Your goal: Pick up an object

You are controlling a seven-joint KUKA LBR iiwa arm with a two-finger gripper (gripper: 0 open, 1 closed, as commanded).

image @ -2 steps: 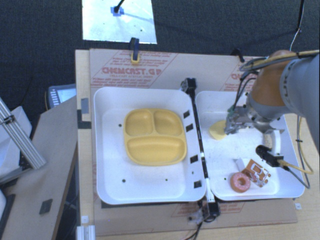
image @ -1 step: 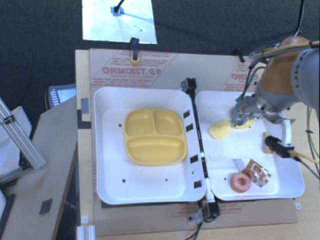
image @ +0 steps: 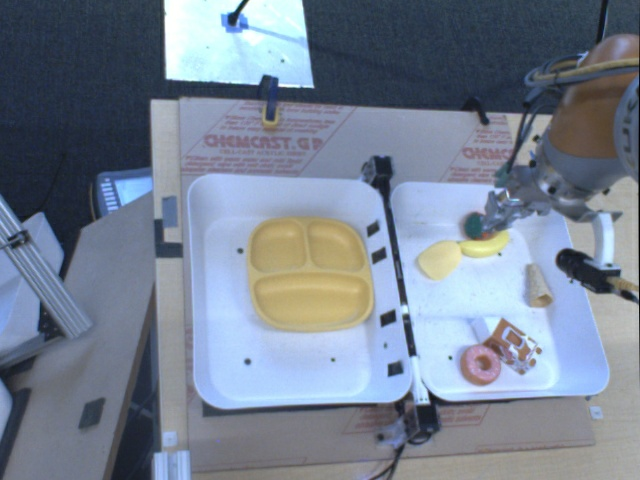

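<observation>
In the right bin lie a yellow lemon-shaped piece, a yellow banana with a green and red piece just behind it, a tan cone, a pink donut and an orange-and-white pretzel-like piece. My gripper hangs low over the banana and the green piece at the bin's far side. Nothing shows between the fingers.
The left bin holds a yellow divided plate. A black clamp rail runs between the two bins. A black camera-like part of the arm sticks out over the right bin's right side.
</observation>
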